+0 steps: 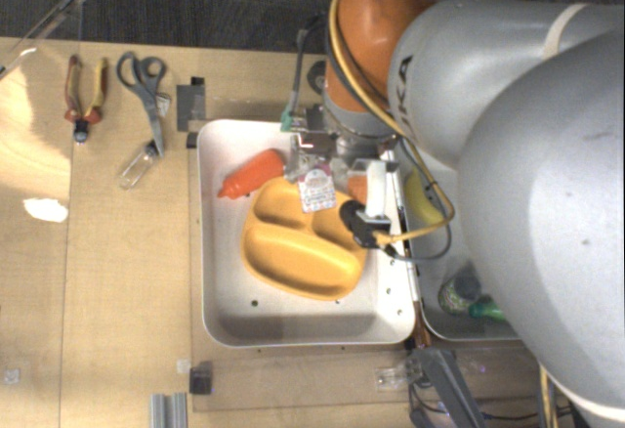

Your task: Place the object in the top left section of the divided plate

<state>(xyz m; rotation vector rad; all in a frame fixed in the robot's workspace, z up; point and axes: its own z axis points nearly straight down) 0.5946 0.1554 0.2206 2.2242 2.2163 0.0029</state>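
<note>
Just right of frame centre, the gripper point(314, 172) hangs over the upper edge of the yellow divided plate point(298, 250) in the left bin point(220, 319); whether it is parted or closed, I cannot tell. An orange carrot point(251, 174) lies just beside the plate's upper-left corner.

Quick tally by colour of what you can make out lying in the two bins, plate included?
Orange: 2, the carrot-shaped piece and a small piece partly behind the gripper
Yellow-orange: 1, the divided plate
Yellow: 1, an object in the right bin, mostly hidden by the arm
Green: 1, an object low in the right bin
Total: 5
</note>
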